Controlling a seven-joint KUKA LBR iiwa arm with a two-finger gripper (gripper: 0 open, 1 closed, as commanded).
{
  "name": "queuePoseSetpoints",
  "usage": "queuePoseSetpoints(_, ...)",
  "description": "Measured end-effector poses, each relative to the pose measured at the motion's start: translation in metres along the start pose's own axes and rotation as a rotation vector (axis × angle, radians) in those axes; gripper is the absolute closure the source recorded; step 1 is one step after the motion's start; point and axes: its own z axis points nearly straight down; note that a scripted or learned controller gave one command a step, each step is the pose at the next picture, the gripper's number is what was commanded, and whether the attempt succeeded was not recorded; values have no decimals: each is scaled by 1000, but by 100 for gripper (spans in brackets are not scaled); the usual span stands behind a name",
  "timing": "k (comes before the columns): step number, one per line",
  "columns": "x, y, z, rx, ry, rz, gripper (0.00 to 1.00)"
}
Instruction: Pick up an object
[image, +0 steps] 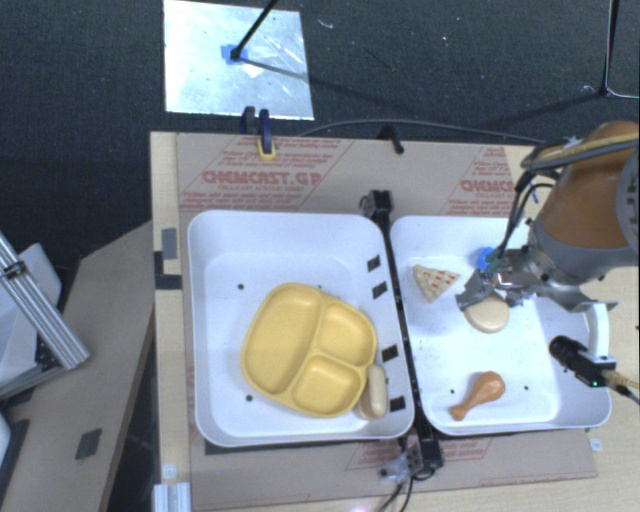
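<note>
While jaws hang over the beige bun (488, 319) — grip untellable — bare bin floor (440, 345) lies leftward.

One camera sits above the bench (166, 195), looking down at a slant, far enough off to hold the left white bin (215, 300) whole. The right white bin (530, 360) lies just beside it, dark floor (450, 60) beyond it.

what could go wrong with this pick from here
1. The gripper sits over the upper left edge of the beige rounded piece, not its middle, so a grasp may slip off or just push it aside.
2. The wedge slice lies close by in the same right bin, so a sideways shove might knock into it.
</note>
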Motion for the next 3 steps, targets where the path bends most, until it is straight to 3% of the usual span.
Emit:
queuePoseSetpoints(1,6,2,-46,1,0,-1,100)
queuePoseSetpoints(3,104,11,-26,7,2,-4,100)
